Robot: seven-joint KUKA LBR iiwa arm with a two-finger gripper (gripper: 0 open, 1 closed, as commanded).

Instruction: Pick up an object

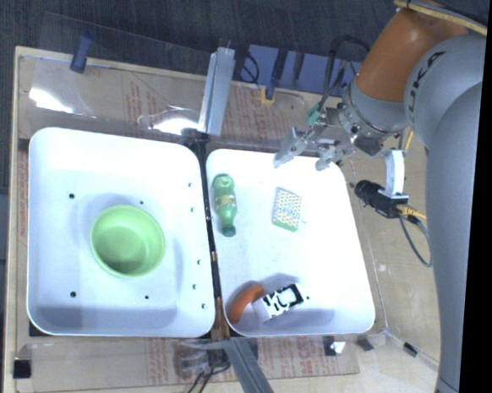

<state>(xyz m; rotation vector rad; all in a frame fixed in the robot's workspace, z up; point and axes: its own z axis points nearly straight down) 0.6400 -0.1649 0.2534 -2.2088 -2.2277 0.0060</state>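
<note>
While the hand (309,151) hangs over the far edge of the right bin (355,268), we see its two fingers spread wide with nothing between them, so no pick is made yet. We have four candidates to watch. A green bottle (223,202) lies on its side near the right bin's left wall. A small patterned card (286,209) lies flat toward the middle, just nearer us than the hand. Down at the near edge, an orange object (244,301) sits touching or almost touching a black and white object (283,299); we cannot tell which. Over in the left bin (50,210), a green bowl (127,240) rests alone near the centre.

What worries us from here? The card is the nearest target, but it looks thin and flat, so we judge the fingers may scrape the bin floor and close on nothing. The bottle looks round, so a pinch across it off-centre could roll it against the wall. The pair at the near edge sit tight to the rim, and we think one finger may land on the bin's edge or on the neighbour. A descent right here would strike the far rim itself.
</note>
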